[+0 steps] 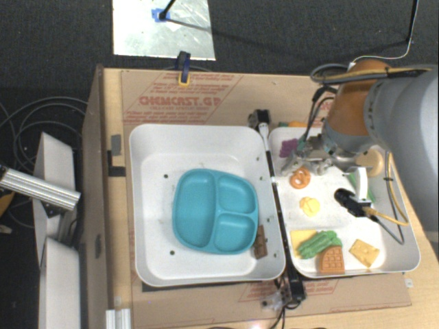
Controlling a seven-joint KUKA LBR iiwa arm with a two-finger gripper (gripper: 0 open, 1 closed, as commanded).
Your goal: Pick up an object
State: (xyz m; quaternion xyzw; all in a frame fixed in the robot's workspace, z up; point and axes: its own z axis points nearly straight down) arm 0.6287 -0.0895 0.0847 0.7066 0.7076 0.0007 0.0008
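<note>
Gripper (306, 157) low over the right bin (405, 256).
I can't tell its claw's state; a pretzel (300, 179) lies just below.

Two bins sit side by side on the worktop (171, 98). The left bin (147, 177) holds a divided plate (215, 211) near its middle. The right bin (401, 252) holds a pretzel (299, 179) at its left wall, a lemon slice (310, 205) just in front of it, and a green bean pod (319, 243), a waffle (332, 260) and a cracker (364, 252) along its front. The arm (384, 112) hangs over the right bin's rear.
</note>
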